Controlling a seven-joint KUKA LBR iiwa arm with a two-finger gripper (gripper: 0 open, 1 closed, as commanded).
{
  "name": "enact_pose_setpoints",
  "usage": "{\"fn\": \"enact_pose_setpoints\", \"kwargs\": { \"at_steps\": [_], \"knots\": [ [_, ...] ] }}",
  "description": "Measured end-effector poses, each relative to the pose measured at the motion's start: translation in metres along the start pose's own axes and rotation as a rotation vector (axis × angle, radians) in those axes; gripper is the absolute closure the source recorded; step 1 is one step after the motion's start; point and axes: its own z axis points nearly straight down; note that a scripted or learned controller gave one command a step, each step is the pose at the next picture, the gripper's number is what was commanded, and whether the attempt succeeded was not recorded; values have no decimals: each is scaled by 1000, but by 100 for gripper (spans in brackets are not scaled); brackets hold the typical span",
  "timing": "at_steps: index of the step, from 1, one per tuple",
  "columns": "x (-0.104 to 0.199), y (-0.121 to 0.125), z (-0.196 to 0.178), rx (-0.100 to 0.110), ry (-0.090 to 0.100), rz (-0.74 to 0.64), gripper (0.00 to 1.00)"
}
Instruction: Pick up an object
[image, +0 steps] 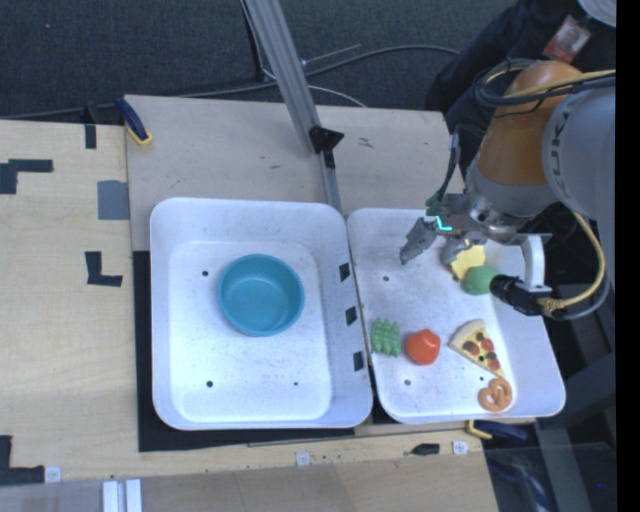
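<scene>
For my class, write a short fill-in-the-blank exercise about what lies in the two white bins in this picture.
1. The blue bowl lies in the ____ bin.
2. The toy pizza slice lies in the ____ bin.
3. The orange-red toy lies between the pizza slice and the ____ toy.
4. The end effector hangs over the ____ bin.

Missing words: left; right; green; right

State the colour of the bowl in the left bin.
Blue bowl, clear in the camera view.
</scene>
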Motion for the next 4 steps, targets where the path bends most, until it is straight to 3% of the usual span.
{"fn": "enact_pose_setpoints", "kwargs": {
  "at_steps": [1, 3, 4],
  "knots": [
    [0, 0, 0, 0, 0, 0, 0],
    [7, -9, 110, 5, 0, 0, 0],
    [7, -8, 98, 0, 0, -1, 100]
  ]
}}
